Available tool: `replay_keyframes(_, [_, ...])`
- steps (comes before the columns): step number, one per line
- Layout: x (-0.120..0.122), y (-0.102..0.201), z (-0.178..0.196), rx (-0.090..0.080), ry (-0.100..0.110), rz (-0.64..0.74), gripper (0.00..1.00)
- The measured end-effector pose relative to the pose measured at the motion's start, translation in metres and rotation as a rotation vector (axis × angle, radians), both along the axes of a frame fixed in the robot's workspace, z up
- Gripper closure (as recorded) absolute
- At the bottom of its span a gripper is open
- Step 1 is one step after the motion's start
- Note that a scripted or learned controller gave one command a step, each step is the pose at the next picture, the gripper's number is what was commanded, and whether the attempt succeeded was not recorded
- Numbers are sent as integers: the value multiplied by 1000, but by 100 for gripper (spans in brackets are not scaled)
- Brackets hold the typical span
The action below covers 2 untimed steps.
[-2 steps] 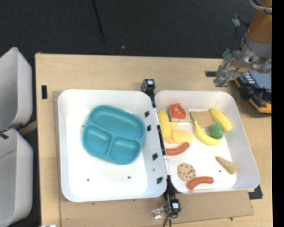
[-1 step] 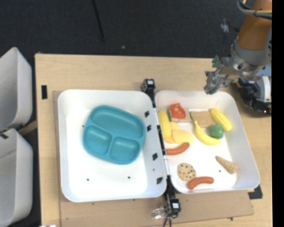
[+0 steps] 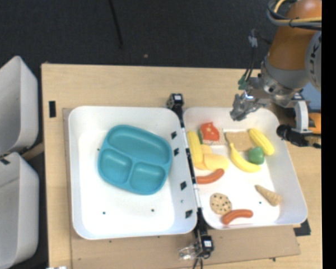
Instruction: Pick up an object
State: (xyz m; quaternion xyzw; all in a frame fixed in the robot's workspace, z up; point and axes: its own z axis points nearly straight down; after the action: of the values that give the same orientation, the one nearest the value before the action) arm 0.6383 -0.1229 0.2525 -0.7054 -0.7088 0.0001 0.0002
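Nearest the lens, along the right bin's (image 3: pixel 291 198) front wall, a red sausage (image 3: pixel 237 216) lies almost level beside a speckled cookie (image 3: pixel 219 203), with an ice-cream cone (image 3: pixel 268 195) off to their right. Behind them come a second sausage (image 3: pixel 210 176), a yellow wedge (image 3: pixel 211 162) and a banana (image 3: pixel 243 161) touching a green ball (image 3: pixel 255 155). Farther back sit a slice of toast (image 3: pixel 239 140), a corn cob (image 3: pixel 261 140) and a red tomato (image 3: pixel 210 132). At the far rim, the claw (image 3: pixel 241 109) hangs above the bin; whether it is released or clenched I cannot tell. Toast is probably the handiest pick: it lies just toward the camera from the claw. Left bin (image 3: pixel 81 206) on the tabletop (image 3: pixel 56 88) carries a blue plate (image 3: pixel 135 159), well apart.
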Motion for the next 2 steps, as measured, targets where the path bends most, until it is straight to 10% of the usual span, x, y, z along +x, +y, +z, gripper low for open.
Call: replay_keyframes(2, [-58, 34, -10, 1, -1, -3, 100])
